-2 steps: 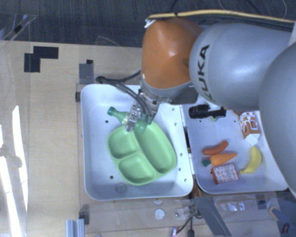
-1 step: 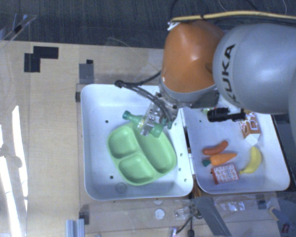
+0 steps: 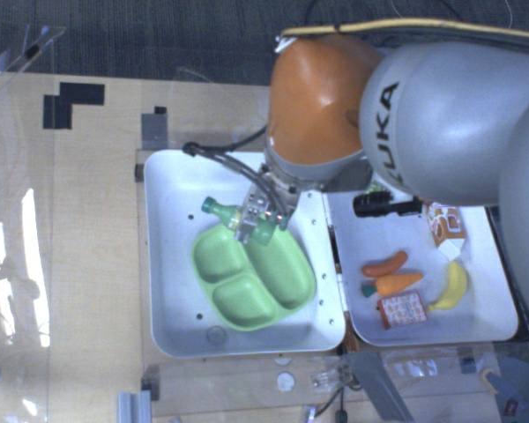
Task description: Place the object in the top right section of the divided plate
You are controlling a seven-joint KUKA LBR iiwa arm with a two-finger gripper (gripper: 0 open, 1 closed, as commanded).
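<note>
A light green divided plate (image 3: 247, 280) lies in the left white bin (image 3: 172, 236). A small green bottle (image 3: 222, 211) lies on its side over the plate's upper edge, its neck pointing left. My gripper (image 3: 256, 215) reaches down from the orange wrist band right onto the bottle's body. The metal fingers (image 3: 247, 211) sit on either side of the bottle and close on it. The bottle's right end is partly hidden by the fingers and lies over the top of the plate's long right section (image 3: 286, 271).
The right bin (image 3: 502, 324) holds a red sausage (image 3: 385, 264), a carrot (image 3: 397, 282), a banana (image 3: 454, 286), a small red box (image 3: 402, 309) and an orange-white carton (image 3: 447, 225). The bulky grey arm overhangs that bin's upper part. The wall between the bins (image 3: 335, 271) runs close to the plate.
</note>
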